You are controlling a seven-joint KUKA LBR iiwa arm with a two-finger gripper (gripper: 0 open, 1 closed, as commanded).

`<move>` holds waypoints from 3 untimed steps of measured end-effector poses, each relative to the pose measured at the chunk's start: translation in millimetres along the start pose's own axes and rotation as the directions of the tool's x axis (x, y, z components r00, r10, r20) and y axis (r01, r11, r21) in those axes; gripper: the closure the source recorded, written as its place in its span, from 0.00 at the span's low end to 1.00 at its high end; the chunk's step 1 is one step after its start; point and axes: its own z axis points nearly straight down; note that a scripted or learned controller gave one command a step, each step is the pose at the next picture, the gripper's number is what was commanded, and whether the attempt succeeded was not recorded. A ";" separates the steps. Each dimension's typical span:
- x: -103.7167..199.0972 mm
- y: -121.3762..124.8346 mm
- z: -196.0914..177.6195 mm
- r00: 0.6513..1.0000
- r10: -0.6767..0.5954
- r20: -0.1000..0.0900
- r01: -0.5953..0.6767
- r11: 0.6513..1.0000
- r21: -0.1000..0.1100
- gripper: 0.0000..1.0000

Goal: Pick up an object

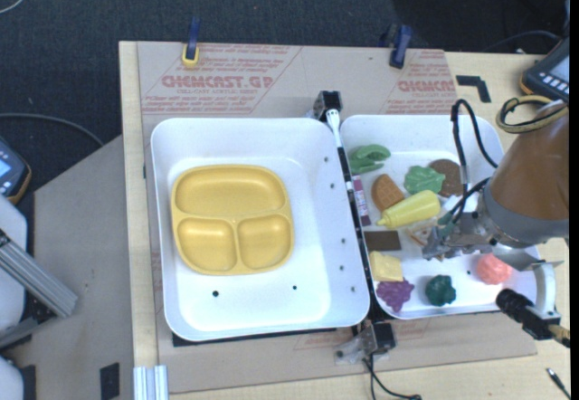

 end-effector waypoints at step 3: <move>48.2 32.8 -81.0 1.000 -0.005 -0.002 0.005 1.000 0.001 1.00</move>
